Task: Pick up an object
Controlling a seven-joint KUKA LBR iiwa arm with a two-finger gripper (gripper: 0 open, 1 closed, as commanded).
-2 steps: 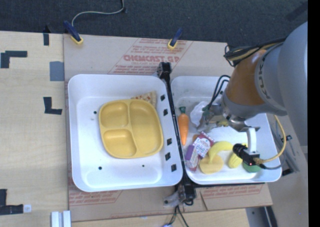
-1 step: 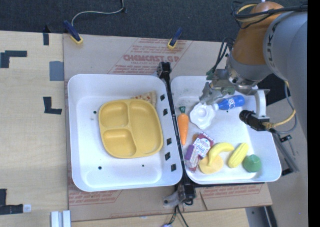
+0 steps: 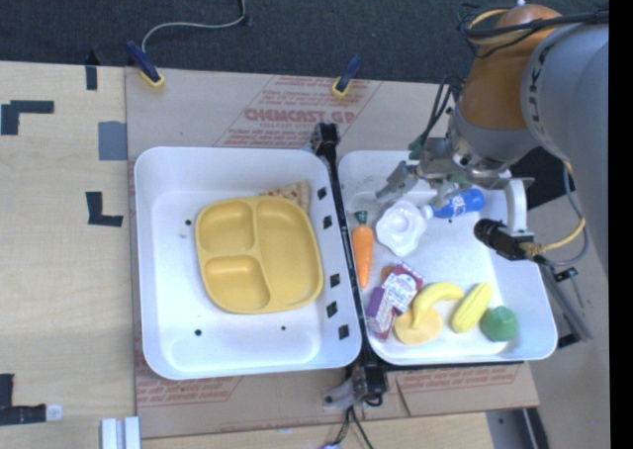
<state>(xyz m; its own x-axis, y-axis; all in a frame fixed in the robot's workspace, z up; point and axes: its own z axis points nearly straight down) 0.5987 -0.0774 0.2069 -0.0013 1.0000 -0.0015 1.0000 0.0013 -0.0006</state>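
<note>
One gripper point(image 3: 435, 172) hangs over the right bin point(image 3: 539, 323) at two o'clock, just above a white object point(image 3: 400, 227); I cannot tell its opening or any hold.

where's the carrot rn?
In the camera view, the carrot lies in the right bin, against its left wall, between the white object and the divider.

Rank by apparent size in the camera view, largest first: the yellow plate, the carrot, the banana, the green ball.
1. yellow plate, by far the largest
2. banana and carrot: they look about alike, so I do not rank them
3. green ball, the smallest
</note>
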